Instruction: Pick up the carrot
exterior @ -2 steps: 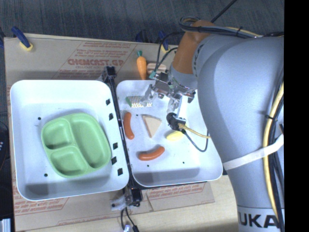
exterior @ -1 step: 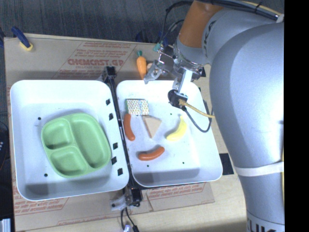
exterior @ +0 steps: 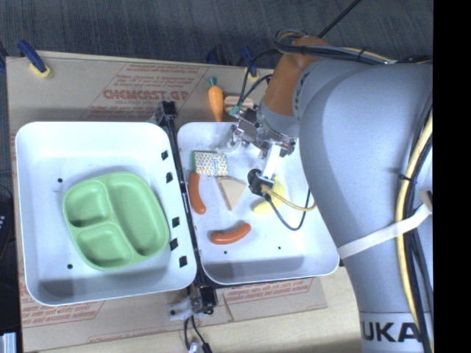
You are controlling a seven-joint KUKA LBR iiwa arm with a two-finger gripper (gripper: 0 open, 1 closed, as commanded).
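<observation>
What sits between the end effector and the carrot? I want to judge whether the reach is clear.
Only the right bin's far rim. The carrot lies outside, on the cardboard behind that rim, while the end effector hovers inside the bin near that corner. No other object lies between them.

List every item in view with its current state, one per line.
Orange carrot with green top: lying on the cardboard beyond the right bin's rim.
Green divided plate: flat in the left white bin.
Two orange sausages: lying in the right white bin.
Pale cheese wedge: lying flat.
</observation>
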